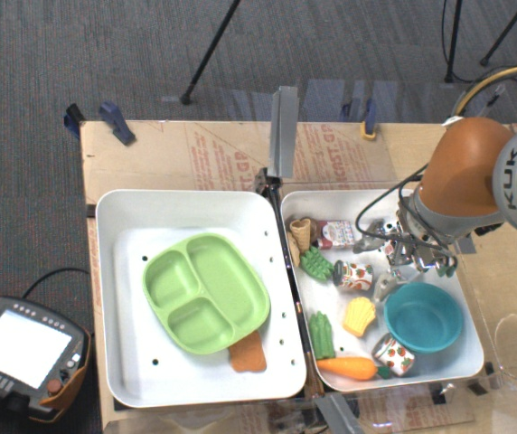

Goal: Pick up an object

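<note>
**Arm low over the right bin's toy pile**

Two white bins side by side on a cardboard-topped bench. In the left bin: a lime-green divided plate with three compartments, lying flat near the middle, and a brown-orange flat piece poking out from beneath the plate's near edge, mostly covered, shape hard to name.

Over the right bin: the arm, orange and rounded, reaching in from the right and partly cut off at the frame's side. Below it the gripper, a tangle of dark metal and cable just above the bin's far right part; jaws impossible to make out as apart or together, nothing visibly between them.

Inside the right bin, by size: a teal bowl, round and upright, at the right, just beneath the gripper. An orange carrot along the near wall. A green vegetable beside it. A yellow corn-like piece touching the bowl's left. A printed can on its side. A second patterned can near the bowl's near rim. A green leafy toy, a tan cone, a small pink-labelled packet by the far wall, print too small to read.

Left of the bench, on the floor: a handheld control pendant, screen lit, cut off at the bottom.
</note>
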Tool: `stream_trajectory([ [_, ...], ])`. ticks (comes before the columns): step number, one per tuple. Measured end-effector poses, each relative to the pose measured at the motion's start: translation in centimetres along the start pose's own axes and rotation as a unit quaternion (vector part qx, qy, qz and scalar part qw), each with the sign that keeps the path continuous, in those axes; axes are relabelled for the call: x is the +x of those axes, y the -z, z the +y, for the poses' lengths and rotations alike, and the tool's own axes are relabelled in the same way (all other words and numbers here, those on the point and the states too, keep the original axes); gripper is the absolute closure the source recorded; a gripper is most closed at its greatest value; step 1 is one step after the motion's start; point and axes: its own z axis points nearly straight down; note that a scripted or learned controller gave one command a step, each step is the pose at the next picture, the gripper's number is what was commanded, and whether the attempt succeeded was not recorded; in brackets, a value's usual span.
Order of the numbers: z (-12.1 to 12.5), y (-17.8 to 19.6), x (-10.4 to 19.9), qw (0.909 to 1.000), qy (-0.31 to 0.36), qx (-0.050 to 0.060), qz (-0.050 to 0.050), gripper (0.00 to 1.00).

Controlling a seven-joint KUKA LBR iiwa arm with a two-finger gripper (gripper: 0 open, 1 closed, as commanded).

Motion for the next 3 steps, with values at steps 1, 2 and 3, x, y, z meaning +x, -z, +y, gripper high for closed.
stream_trajectory([
  [1, 9.4, -0.9, 4.0, 0.9995, 0.031, 0.000, 0.002, 0.00],
  [2, 7.1, -0.9, -2.6, 0.9995, 0.029, 0.000, 0.007, 0.00],
  [3, 6.0, -0.4, 6.7, 0.9999, -0.011, 0.001, 0.003, 0.00],
])
